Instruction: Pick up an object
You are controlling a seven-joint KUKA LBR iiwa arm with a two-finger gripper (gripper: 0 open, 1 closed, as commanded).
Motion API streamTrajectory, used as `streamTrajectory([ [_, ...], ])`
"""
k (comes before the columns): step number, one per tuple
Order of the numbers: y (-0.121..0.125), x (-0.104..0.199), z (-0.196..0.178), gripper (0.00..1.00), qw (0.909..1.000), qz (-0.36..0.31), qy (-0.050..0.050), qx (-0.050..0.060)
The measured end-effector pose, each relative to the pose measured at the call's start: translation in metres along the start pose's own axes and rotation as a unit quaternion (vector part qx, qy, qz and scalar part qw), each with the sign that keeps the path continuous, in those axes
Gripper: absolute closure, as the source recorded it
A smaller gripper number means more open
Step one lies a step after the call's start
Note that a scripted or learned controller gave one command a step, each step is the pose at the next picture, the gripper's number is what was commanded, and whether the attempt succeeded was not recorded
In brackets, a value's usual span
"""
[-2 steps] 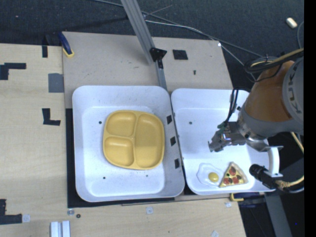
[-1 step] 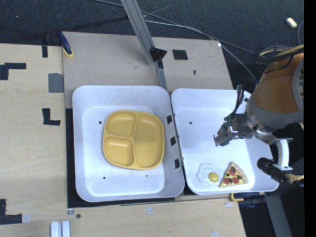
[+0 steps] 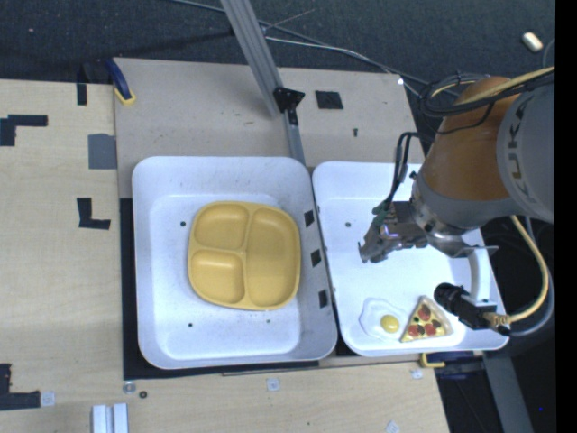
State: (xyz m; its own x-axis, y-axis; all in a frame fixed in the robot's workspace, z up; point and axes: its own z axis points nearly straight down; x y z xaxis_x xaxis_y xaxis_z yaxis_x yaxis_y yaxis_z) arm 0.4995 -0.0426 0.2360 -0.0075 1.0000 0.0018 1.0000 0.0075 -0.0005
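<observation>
At the right shallow white bin's (image 3: 338,197) near edge you have one toy fried egg (image 3: 380,318) and one toy pizza slice (image 3: 425,321), side by side, close to the rim. The two-finger gripper (image 3: 374,248) hangs above open floor farther in; I cannot tell its state. One yellow three-compartment plastic plate (image 3: 243,254) fills the left shallow white bin (image 3: 162,206).

- A robotics lab bench (image 3: 225,106) is showing: plywood top, black tape marks (image 3: 88,213), loose cables (image 3: 343,52).
- Two white bins (image 3: 162,242) are sitting under a grey KUKA arm (image 3: 478,152), toy food inside.
</observation>
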Motion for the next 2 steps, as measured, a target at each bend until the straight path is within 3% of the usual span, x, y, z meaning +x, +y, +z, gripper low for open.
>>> streamTrajectory([
  [2,0.013,0.113,0.013,1.0,1.0,0.0,-0.001,0.002],
])
